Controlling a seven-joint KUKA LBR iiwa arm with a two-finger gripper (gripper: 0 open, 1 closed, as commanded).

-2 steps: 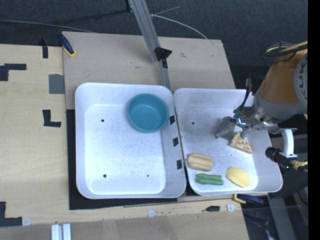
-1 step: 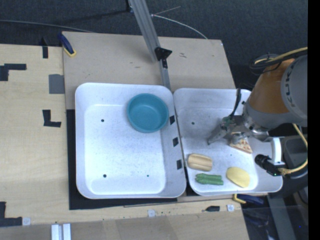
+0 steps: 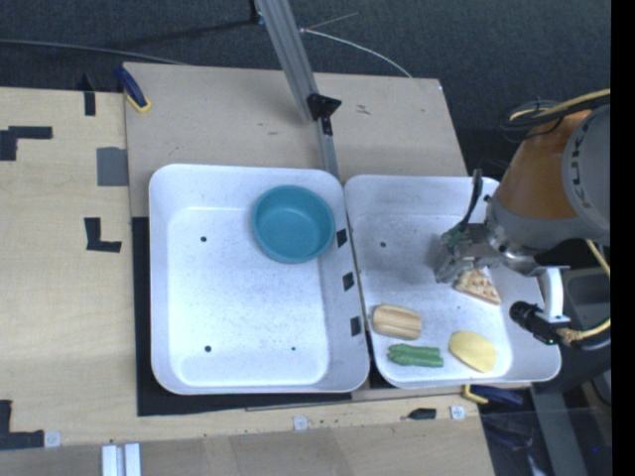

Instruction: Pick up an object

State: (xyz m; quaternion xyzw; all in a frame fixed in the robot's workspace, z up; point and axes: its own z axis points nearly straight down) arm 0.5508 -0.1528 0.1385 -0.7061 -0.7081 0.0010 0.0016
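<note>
My gripper (image 3: 454,259) hangs low over the right bin (image 3: 397,216), near its right side. Right beside it, to the lower right, lies a pizza slice (image 3: 479,286); I cannot tell if the gripper touches it. A tan bread roll (image 3: 396,320), a green bean pod (image 3: 414,355) and a yellow lemon-like piece (image 3: 472,350) lie along the bin's near edge. A blue bowl (image 3: 292,223) sits at the top right of the left bin (image 3: 189,266).
A grey metal pole (image 3: 293,53) slants down from the top to the gap between the bins. The arm's orange band (image 3: 541,172) and grey body cover the right bin's right rim. Cables (image 3: 580,335) hang at the far right.
</note>
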